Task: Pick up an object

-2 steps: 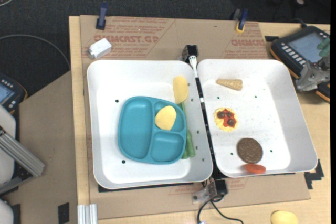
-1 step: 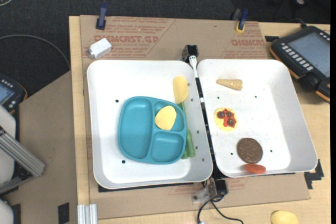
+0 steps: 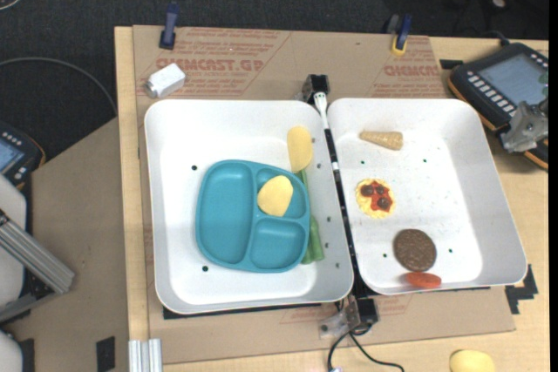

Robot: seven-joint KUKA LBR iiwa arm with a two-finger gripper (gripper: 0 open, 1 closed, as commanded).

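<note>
From above, two white bins are sitting side by side. In the left bin, a blue divided tray is carrying a yellow lump; a pale yellow piece is lying just beyond the tray's far edge, and a green strip is half hiding along its right side. In the right bin, a cone, a small pizza, a brown disc and a red piece are lying apart, nothing blocking them.
</note>
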